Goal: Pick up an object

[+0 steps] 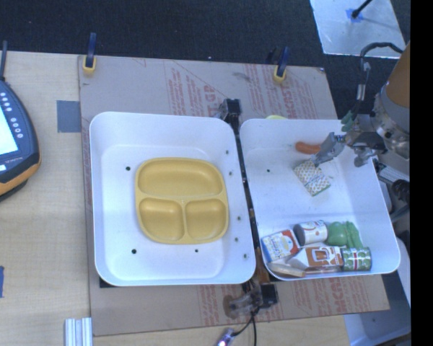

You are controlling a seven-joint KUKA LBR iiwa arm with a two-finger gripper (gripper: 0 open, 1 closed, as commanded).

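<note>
Light wood surface [43,244], bright even lighting, faint glare on the left part. Brown cardboard sheet [202,85] with faded red print laid over the middle of it, held at the far edge by two clamps: left clamp [90,58], right clamp [280,65]. Grey tape patch [68,115] just left of the cardboard. Orange and grey control pendant [7,139] with screen lying at the left edge. Small blue mark [1,280] low left. Dark carpeted floor [166,13] beyond the far edge. Pale sheet [353,16] on the floor top right, blue mark on it.
</note>
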